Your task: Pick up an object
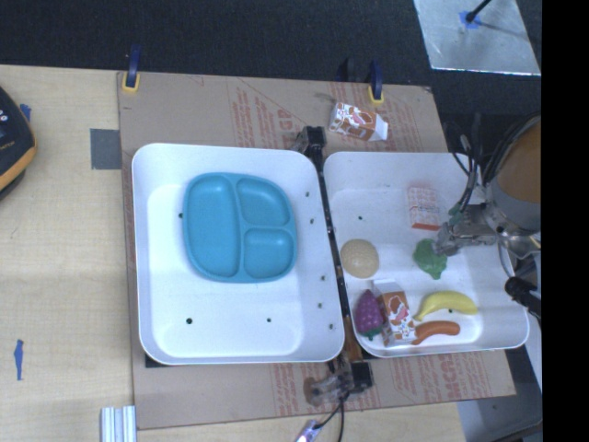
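The right white bin (pixel 368 178) holds several toy foods: a green broccoli piece (pixel 429 259), a tan round bun (pixel 360 258), a purple grape bunch (pixel 369 313), a small printed carton (pixel 397 315), a yellow banana (pixel 447 304) and a red-orange sausage (pixel 434 331). A flat pale packet (pixel 422 206) lies near the bin's back. My gripper (pixel 455 236) comes in from the right and sits low just above and right of the broccoli, touching or nearly touching it. Nothing is visibly held.
The left white bin (pixel 156 247) carries a blue three-compartment plate (pixel 240 226). A small printed carton (pixel 358 122) lies on the cardboard behind the bins. The arm's grey body and cables (pixel 511 196) cover the right bin's right edge.
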### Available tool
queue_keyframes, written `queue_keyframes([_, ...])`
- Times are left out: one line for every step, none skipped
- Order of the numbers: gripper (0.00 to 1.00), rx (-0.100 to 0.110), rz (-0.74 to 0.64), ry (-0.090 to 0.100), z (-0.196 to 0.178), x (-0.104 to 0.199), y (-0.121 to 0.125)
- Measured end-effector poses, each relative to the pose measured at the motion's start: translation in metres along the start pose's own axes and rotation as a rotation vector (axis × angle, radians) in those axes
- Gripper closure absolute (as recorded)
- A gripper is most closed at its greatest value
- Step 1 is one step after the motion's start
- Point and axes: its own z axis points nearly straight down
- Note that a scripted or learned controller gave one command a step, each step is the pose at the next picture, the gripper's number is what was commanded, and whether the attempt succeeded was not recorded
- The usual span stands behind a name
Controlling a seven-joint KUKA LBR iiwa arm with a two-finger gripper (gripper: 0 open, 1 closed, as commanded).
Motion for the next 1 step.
queue_keyframes([0.00,0.000,0.000,0.000,0.0001,0.0001,0.0000])
